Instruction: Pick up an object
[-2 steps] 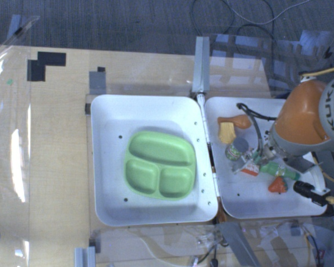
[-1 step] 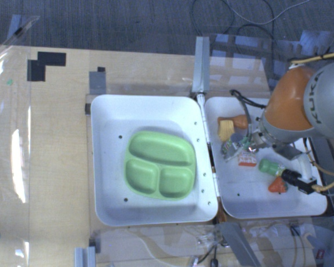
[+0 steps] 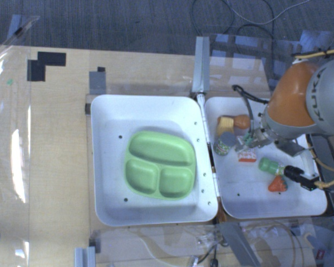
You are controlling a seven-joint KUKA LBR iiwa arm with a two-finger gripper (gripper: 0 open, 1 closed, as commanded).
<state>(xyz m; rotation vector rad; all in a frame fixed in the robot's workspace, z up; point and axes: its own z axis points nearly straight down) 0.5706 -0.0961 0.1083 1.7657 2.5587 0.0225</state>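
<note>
Left white bin [image 3: 106, 149] holds a green three-compartment tray [image 3: 159, 164] lying flat near its middle, well apart from everything else. Right white bin [image 3: 234, 202] has the pickable clutter: a small grey-green cup-like item [image 3: 223, 143] near the divider, a tan block [image 3: 226, 123] with an orange-brown piece [image 3: 242, 121] just beside it at the back, a red-white flat packet [image 3: 247, 157], a green bottle with dark cap [image 3: 279, 168], and a red-orange item [image 3: 277, 185] just below it. Gripper [image 3: 250, 140] hangs low over the right bin just above the packet, arm [image 3: 300, 96] coming in from the right; can't tell its state, nothing visibly held.
</note>
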